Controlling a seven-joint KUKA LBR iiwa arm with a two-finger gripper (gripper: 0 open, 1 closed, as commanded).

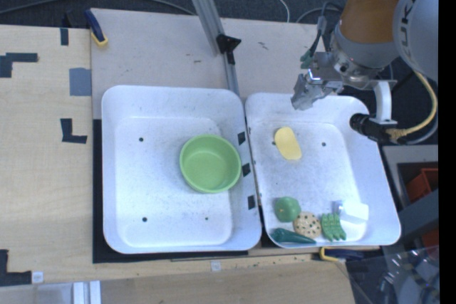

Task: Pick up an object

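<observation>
Camera view: gripper (pixel 308 97) hangs, grip state unclear, probably empty; lowering squarely over yellow object (pixel 288 143) suits best.

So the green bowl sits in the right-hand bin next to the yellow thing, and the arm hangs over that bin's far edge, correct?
Not quite. In the camera view the green bowl sits in the left bin, alone. The yellow thing lies in the right bin, and the gripper does hang over that bin's far edge.
</observation>
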